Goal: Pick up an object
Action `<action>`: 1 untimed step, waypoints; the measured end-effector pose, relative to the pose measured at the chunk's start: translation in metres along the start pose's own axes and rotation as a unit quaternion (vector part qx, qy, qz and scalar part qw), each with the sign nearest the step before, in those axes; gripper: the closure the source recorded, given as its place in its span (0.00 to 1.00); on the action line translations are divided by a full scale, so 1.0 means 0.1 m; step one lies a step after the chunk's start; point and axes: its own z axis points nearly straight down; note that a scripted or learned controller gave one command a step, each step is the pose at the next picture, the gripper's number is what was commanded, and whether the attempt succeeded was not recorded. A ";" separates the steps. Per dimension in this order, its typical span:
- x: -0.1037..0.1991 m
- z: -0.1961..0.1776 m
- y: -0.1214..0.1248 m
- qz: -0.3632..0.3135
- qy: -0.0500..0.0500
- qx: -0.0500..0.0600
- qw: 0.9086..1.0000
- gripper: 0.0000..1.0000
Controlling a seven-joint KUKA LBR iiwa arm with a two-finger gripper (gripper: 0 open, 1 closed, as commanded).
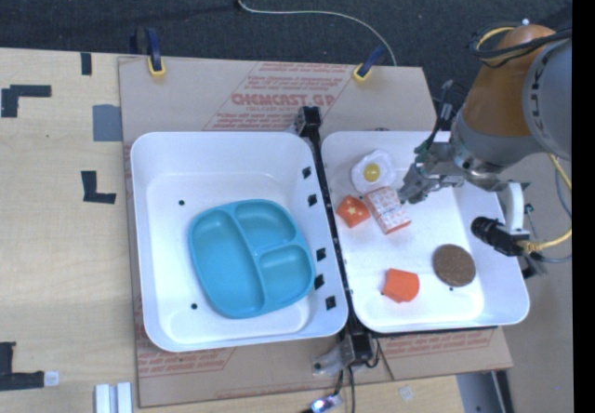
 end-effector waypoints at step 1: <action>0.01 -0.27 0.01 0.000 0.000 0.002 1.000 1.00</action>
